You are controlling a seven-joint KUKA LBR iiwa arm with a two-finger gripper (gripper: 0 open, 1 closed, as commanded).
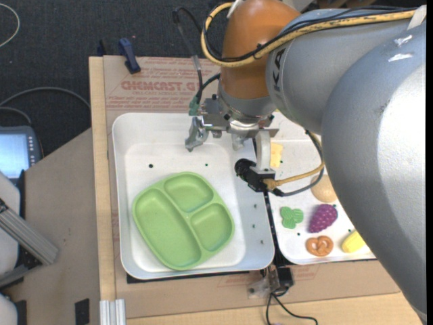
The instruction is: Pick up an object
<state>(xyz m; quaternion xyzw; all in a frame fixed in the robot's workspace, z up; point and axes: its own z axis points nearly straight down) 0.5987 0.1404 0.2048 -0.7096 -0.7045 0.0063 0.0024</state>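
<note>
camera view: nothing is lifted yet, so the pick is all to do. the gripper [215, 138] hangs over the far end of the left bin [128, 131], fingers spread with nothing between them. the nearest candidate, a green divided plate [183, 219], lies flat toward the bin's near end, apart from the fingertips. toy grapes [324, 216] and a pretzel [318, 246] sit in the right bin [298, 252]
</note>
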